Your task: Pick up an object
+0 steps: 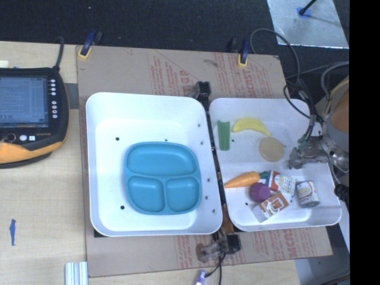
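Where the arm reaches in from the right, the tool (301, 157) is seen low over the right bin (297, 221), near that bin's right wall, and whether it is released or clenched cannot be told; nothing can be made out in its grip. All other places are given here from the right bin. Inside it, a green stick (223, 135) is laid upright along the left wall, with a yellow banana (250, 125) just beside it toward the far side. A tan round disc (272, 149) is set near the middle, a little to the left of the tool. Toward the near side, an orange carrot (242, 180) is laid pointing left, and a purple round piece (259, 192) is found just beside its thick end. A small carton (273, 205) is placed against the purple piece on the near side, a printed packet (283, 183) lies just behind them, and a small can (306, 193) is tipped near the right wall, just in front of the tool. To the left of this bin, touching it, the left bin (104, 159) is seen, and a blue divided plate (162, 177) is held in it. Further left on the bench (41, 218), a control pad (29, 114) with a lit screen is laid.
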